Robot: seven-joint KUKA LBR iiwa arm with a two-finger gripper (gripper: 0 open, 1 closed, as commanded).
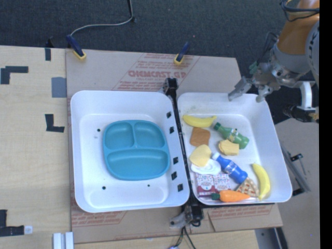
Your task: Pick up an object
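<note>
My gripper [248, 94] hangs open over the far rim of the right bin [275, 134], with nothing between its fingers. In that bin lie several toy foods: a banana [198, 121], a brown toast slice [200, 137], a green bottle [232, 134], a yellow wedge [201, 154], a small sandwich [229, 148], a blue bottle [231, 169], a second banana [262, 180], a carrot [231, 196], a waffle [249, 187] and a red-and-white packet [211, 183]. All of them sit nearer the camera than the gripper.
The left bin [85, 113] holds a blue divided plate [137, 149]. A black clip joint [171, 86] sits between the two bins at the far side. Yellow clamps [75, 49] [181, 55] pin the cardboard underlay at the back.
</note>
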